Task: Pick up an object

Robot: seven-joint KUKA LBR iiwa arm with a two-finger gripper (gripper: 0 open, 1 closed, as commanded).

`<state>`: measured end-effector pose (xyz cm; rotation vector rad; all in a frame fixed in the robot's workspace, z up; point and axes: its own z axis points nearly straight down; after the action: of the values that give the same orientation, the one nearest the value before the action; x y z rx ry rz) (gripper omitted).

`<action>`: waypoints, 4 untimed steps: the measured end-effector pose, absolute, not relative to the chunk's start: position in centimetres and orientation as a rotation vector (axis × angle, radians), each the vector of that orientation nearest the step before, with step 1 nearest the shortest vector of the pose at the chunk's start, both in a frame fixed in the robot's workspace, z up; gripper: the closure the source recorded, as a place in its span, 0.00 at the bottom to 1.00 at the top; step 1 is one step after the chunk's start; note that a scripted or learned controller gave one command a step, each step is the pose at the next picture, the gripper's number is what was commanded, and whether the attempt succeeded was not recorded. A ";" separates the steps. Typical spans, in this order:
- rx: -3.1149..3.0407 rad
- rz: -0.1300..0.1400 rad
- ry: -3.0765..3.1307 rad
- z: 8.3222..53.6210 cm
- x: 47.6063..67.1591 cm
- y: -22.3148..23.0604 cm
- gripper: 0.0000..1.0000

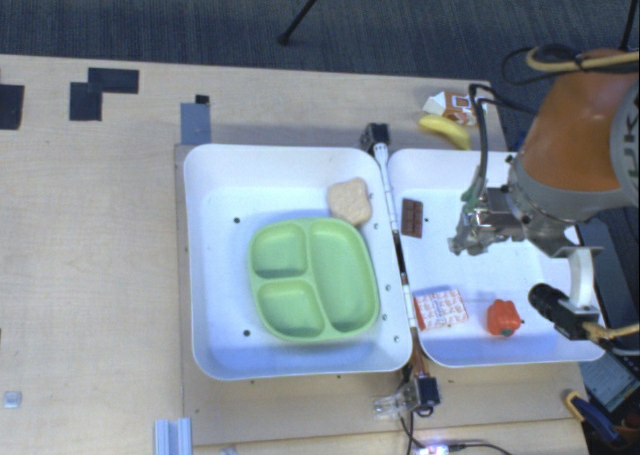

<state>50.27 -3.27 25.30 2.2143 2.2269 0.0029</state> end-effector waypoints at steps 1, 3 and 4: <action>2.219 0.002 2.223 21.0 52.8 -4.0 1.00; 2.213 0.005 2.227 18.5 61.9 -7.0 1.00; 2.212 0.004 2.227 18.5 63.5 -5.2 1.00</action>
<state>63.50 -5.20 18.50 2.2122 2.2274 0.0040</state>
